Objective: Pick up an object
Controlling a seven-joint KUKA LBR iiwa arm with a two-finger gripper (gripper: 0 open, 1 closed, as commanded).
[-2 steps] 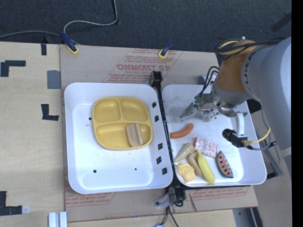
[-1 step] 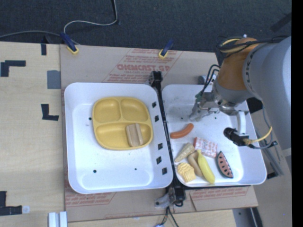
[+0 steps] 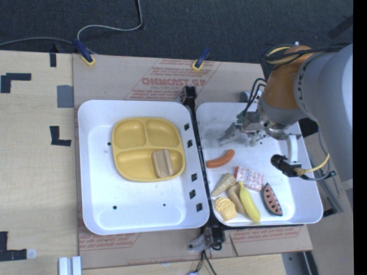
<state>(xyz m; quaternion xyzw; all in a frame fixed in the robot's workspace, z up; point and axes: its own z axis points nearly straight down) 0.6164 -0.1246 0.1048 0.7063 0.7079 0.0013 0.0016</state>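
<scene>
The right bin (image 3: 298,211) holds a sausage (image 3: 220,158), a red and white packet (image 3: 249,177), a banana (image 3: 249,204), a corn cob (image 3: 225,208), a watermelon slice (image 3: 272,200) and pale tan pieces (image 3: 225,184). My gripper (image 3: 241,132) hangs over the upper part of this bin, its fingers spread open with nothing between them, a little above and right of the sausage. The left bin (image 3: 97,199) carries a yellow divided plate (image 3: 148,149) with a brown bread-like piece (image 3: 163,163) in its lower right section.
A black divider (image 3: 195,148) runs between the two bins. The grey arm with its orange band (image 3: 284,82) fills the upper right, and its cables (image 3: 298,168) trail over the right bin's right side. Cardboard (image 3: 137,79) lies under both bins.
</scene>
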